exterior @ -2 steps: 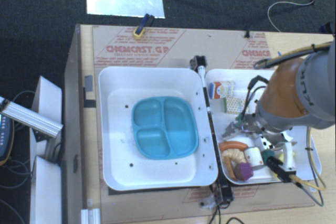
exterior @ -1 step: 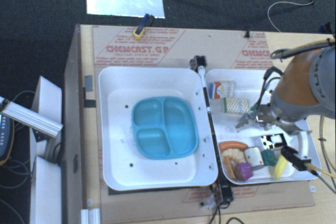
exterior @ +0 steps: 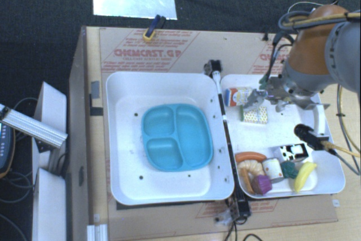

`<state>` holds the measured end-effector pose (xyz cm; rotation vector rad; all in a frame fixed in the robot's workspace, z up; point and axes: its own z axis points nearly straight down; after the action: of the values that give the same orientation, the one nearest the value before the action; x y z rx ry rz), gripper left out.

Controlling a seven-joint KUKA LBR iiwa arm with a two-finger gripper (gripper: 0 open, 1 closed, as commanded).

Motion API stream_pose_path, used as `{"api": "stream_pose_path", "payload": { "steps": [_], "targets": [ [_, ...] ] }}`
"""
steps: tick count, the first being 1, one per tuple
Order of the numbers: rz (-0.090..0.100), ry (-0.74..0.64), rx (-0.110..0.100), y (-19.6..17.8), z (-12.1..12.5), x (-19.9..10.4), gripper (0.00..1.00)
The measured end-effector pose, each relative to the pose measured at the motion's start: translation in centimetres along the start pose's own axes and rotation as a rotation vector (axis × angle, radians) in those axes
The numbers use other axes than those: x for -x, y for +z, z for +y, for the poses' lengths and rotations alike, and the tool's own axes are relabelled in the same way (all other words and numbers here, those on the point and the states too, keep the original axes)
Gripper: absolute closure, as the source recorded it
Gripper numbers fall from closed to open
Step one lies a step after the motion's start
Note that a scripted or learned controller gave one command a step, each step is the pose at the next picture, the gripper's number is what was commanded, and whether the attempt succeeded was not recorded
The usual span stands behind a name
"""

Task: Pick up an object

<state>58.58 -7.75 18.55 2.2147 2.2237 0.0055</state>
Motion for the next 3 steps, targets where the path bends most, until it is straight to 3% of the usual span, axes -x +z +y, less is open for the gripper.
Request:
{"api": "stream_pose_path", "payload": {
  "steps": [1, 2, 3],
  "targets": [
    [-0.001, 0.000, -0.004, 10.2, 5.8, 1.9, 0.00],
    [-0.002, -0.004, 0.000, 9.0, 6.0, 1.9, 1.00],
    [-0.002, -0.004, 0.000, 9.0, 6.0, 1.9, 0.00]
  ]
}}
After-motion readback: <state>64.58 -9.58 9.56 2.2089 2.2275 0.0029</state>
